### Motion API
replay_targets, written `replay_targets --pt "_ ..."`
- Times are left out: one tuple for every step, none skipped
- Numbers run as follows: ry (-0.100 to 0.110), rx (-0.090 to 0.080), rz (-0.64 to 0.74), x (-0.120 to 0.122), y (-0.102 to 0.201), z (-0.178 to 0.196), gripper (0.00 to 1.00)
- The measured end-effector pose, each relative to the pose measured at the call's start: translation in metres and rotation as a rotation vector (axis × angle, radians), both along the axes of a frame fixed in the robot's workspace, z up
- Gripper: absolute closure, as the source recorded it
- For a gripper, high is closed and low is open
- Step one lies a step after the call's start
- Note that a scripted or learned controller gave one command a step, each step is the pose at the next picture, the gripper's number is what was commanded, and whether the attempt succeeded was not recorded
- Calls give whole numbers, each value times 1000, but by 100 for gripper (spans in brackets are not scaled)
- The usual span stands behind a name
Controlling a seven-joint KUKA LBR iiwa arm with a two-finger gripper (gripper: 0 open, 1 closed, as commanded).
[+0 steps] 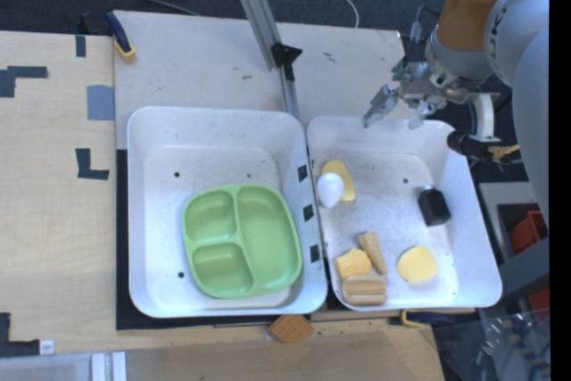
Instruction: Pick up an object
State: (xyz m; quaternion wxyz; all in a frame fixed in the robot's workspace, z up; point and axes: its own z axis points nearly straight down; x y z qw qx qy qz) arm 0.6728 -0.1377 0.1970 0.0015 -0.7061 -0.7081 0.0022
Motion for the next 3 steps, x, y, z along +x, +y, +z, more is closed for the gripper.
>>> replay_targets --pt "3 0 -1 -3 -1 -65 0" --pt "0 0 0 -4 0 -111 0" --pt "-2 -1 1 -3 1 -99 100"
